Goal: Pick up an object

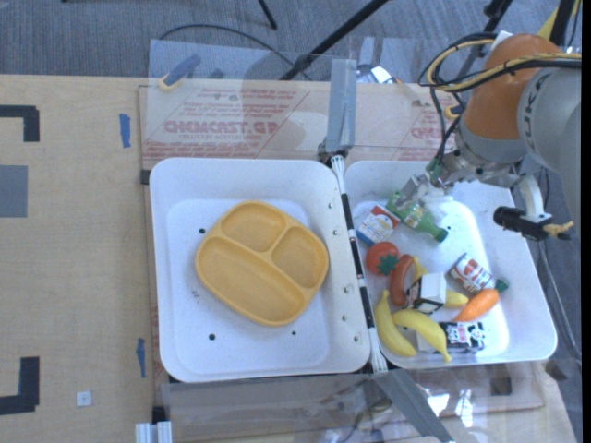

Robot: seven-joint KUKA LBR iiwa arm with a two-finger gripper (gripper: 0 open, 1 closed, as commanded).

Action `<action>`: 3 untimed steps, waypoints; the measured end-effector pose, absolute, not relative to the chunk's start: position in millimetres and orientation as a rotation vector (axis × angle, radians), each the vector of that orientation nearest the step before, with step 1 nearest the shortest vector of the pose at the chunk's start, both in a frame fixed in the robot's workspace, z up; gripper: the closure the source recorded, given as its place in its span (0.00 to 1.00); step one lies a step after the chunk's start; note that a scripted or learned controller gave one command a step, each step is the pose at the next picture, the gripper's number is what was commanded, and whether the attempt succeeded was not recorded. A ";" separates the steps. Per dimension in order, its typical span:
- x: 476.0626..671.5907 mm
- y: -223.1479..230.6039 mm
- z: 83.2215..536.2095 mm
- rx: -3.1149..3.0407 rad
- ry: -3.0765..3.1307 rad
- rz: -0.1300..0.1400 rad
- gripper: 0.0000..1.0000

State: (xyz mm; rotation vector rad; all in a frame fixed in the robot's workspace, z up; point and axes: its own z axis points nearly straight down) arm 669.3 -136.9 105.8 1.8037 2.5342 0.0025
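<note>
Two white bins side by side on the table (74,247). Left bin (175,340): one yellow divided plate (261,261), lying flat near the middle. Right bin (526,312): a green bottle (417,214) at the far side, lying tilted; a small white carton with red print (376,223) near the left wall; a red tomato (380,257) just nearer; a hot dog (403,279) beside the tomato; two yellow bananas (403,327) at the near left; a small can (469,272) and an orange carrot (477,305) to the right; a black-and-white carton (462,336) at the near edge. Arm: grey with orange band, reaching in from the right. Gripper (430,179) sits over the far part of the right bin, at the upper end of the green bottle; contact appears likely, but whether the fingers are open or closed on it cannot be told.
</note>
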 end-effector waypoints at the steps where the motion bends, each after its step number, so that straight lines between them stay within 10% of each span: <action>1: 664.0 -130.4 104.8 2.099 2.311 0.012 0.00; 2: 667.7 -84.6 184.5 1.985 2.433 0.000 0.00; 3: 651.9 -113.9 99.2 1.917 2.477 0.010 0.00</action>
